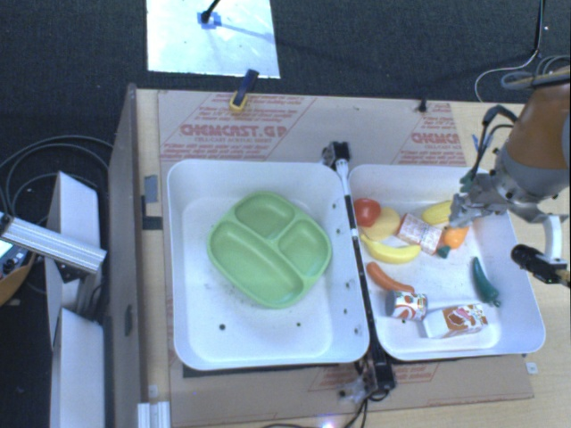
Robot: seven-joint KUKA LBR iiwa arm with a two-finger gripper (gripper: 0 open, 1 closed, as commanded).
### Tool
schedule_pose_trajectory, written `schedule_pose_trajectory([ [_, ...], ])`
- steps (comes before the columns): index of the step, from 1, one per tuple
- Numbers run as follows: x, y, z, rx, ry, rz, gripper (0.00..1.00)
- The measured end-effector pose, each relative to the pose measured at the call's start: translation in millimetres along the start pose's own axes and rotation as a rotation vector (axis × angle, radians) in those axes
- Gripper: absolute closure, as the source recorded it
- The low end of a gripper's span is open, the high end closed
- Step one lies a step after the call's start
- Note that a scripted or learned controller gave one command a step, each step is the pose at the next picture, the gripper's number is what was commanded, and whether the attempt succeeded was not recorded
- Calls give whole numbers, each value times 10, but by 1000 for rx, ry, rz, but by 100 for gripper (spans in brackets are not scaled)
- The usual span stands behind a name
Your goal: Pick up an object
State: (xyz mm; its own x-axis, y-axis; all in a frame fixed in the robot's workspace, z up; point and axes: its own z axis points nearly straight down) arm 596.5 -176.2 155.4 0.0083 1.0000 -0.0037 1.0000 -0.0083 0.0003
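Note:
The right bin [526,328] holds several toy foods. I see a red tomato [366,209], a yellow banana [393,252], a patterned box [418,233], a small yellow piece [437,212] and an orange piece [455,236]. Nearer the front lie an orange sausage shape [390,278], a red-and-white carton [408,306], a white carton [456,320] and a dark green vegetable [484,281]. My gripper [466,210] reaches down from the right, over the bin's far right part. Its tip is just above the orange piece and beside the small yellow piece.
The left bin [192,328] holds a green divided plate [269,249]. A black divider rail [352,239] runs between the bins. A black part of the arm [538,264] juts over the right bin's right rim. Cables lie at the far right.

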Motion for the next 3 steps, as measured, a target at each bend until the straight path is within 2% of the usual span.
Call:
schedule_pose_trajectory([
  [1, 70, 34, 28, -1, 3, -10, 0],
  [2, 261, 36, 525, -15, 1, -13, 0],
  [3, 903, -123, 680, 1, 6, -17, 0],
])
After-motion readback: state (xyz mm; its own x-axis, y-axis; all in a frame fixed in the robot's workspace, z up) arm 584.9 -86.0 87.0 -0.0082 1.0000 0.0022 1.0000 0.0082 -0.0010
